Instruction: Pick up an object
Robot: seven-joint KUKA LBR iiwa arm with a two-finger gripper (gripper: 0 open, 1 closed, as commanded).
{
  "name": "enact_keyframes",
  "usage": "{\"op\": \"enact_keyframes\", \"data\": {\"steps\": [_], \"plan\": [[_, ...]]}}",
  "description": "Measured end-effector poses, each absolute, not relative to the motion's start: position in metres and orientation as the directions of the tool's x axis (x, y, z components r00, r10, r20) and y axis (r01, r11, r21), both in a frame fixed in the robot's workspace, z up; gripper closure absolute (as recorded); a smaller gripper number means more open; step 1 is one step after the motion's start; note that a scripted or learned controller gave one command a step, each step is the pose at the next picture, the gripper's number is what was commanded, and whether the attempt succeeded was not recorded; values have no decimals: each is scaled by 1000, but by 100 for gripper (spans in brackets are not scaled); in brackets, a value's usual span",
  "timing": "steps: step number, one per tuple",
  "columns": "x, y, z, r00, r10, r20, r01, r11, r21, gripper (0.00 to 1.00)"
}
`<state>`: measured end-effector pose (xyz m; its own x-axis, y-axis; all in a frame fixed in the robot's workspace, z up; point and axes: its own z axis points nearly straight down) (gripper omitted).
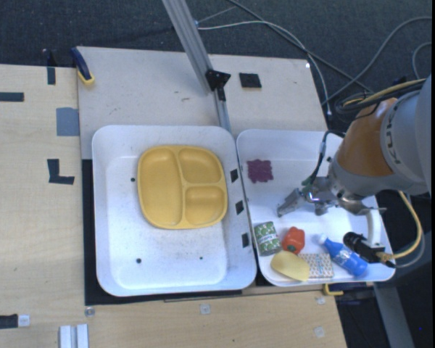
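Gripper point(288, 206) low over right bin point(290, 142), centre-right of frame; finger state impossible to tell; nothing lifted; orange object point(294, 238) nearby, ungrasped.

A pale wooden bench point(29, 216) marked with dark tape patches point(67, 120) sits on a dark carpeted floor point(72, 13). Thin grey cables point(275, 31) trail across the carpet, and a slanted metal pole point(185, 24) crosses the bench's beige board point(152, 85)

The arm point(391, 147) reaches in, its gripper point(288, 207) angled leftward.
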<state>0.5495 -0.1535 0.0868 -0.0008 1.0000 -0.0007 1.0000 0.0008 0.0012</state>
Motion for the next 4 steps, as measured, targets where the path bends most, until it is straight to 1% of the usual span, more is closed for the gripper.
{"op": "enact_keyframes", "data": {"steps": [1,2,3,4], "plan": [[551,-153,99,-1,1000,-1,1000,1,6,100],[558,-144,153,-3,1000,0,1000,3,3,100],[552,-147,198,-1,1000,0,1000,1,3,100],[551,-144,241,-2,1000,0,1000,2,3,100]]}}
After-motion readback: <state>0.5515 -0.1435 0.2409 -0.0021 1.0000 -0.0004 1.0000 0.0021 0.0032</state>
